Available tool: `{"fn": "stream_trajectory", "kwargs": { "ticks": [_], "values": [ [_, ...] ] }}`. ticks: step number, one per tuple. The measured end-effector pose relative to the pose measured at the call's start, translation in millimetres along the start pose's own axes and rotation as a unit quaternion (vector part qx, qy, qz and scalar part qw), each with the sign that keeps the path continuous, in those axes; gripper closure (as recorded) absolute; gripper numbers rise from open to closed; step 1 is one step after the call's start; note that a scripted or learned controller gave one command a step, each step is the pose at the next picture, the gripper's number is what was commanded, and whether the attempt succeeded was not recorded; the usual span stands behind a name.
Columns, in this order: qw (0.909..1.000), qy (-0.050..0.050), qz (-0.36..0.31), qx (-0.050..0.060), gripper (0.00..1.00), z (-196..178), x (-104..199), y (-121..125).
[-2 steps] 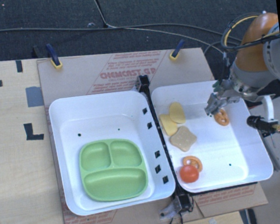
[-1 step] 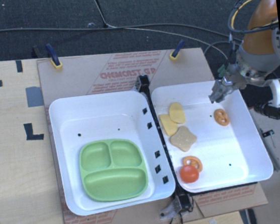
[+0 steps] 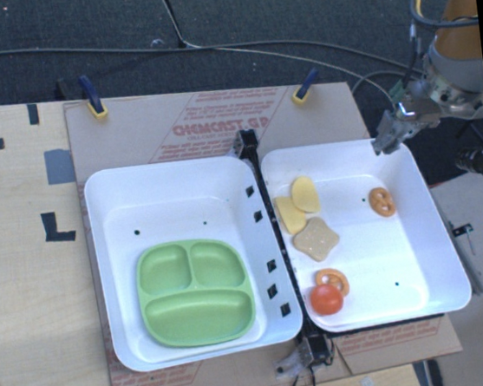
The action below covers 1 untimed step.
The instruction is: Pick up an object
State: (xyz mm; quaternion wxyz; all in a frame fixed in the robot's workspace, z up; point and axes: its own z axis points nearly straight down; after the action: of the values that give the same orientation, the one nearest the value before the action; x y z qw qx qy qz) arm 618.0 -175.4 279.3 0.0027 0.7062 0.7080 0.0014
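The right white bin (image 3: 430, 234) holds several toy foods. A pretzel (image 3: 382, 202) lies near its far right side. Two yellow pieces (image 3: 299, 202), a tan bread slice (image 3: 316, 239), an orange ring (image 3: 333, 279) and a red tomato (image 3: 326, 300) lie along its left side. My gripper (image 3: 389, 139) hangs over the bin's far right corner, up and right of the pretzel. Nothing shows between its tips.
The left white bin (image 3: 103, 205) holds a green divided plate (image 3: 194, 291). A row of black clips (image 3: 266, 228) joins the two bins. Blue and yellow clamps (image 3: 93, 99) pin the cardboard sheet at the back. Cables run across the dark floor behind.
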Motion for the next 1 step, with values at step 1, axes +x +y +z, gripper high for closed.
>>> {"fn": "stream_trajectory", "kwargs": {
  "ticks": [1],
  "values": [
    [1.0,0.0,0.001,0.003,1.0,2.8,0.0,0.2]
  ]
}}
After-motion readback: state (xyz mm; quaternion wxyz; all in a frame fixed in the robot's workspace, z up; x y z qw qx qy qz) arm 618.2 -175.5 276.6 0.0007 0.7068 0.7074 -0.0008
